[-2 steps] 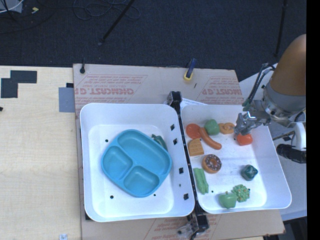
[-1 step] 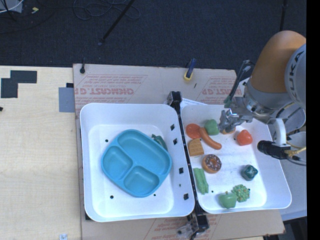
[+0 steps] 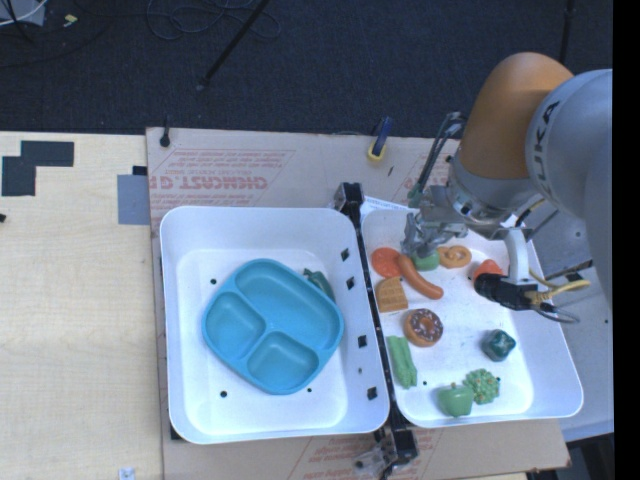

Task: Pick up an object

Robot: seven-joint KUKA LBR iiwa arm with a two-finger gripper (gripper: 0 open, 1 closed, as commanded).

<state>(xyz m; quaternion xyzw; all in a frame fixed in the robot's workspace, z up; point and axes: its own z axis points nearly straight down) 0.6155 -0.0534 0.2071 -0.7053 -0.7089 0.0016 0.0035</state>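
Pincer (image 3: 424, 240) low over hot dog (image 3: 420, 277) in right bin (image 3: 560, 368).

This is a robotics lab, not a home kitchen. A grey industrial arm (image 3: 560, 138) with an orange band reaches over a plywood tabletop (image 3: 70, 298) carrying two white bins (image 3: 180, 268) clipped side by side on printed cardboard (image 3: 230, 173). Loose cables (image 3: 190, 8) trail across dark carpet (image 3: 330, 48) behind, and the food pieces (image 3: 423, 326) are plastic toys.
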